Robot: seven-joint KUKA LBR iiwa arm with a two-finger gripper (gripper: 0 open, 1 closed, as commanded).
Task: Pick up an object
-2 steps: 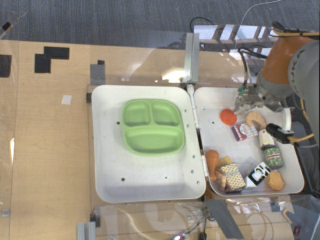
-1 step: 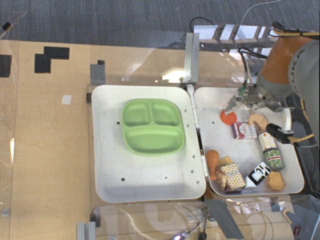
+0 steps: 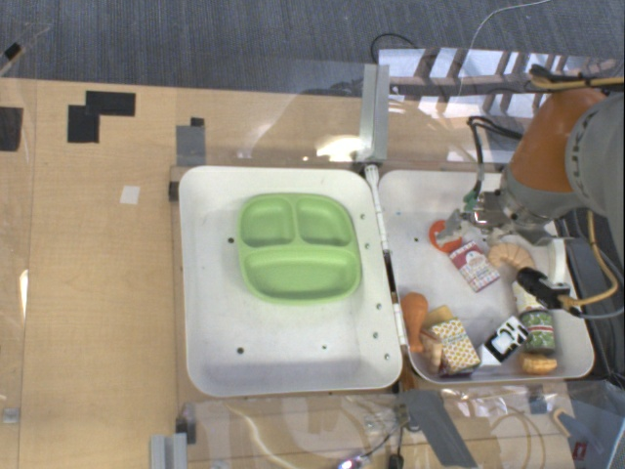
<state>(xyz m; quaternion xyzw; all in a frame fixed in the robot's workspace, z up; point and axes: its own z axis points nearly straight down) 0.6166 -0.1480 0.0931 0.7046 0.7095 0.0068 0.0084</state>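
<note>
No text can be read; print on the small red-and-white packet (image 3: pixel 475 266) and black-and-white box (image 3: pixel 508 338) is too blurred.

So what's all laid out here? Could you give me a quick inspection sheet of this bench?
Surface: wooden bench bearing two white bins, left bin and right bin, side by side.
Job's things: right bin holds a red and white packet, carrot, patterned box, bread roll, bottle, small black and white box and doughnut.
Clutter: green divided plate in the left bin.
Grippers: gripper low over the right bin's upper part, near a red item; its state is unclear.
Cables: black cables beside the arm; thin wire on the floor.
Surroundings: grey carpet; black markers on the bench.
</note>
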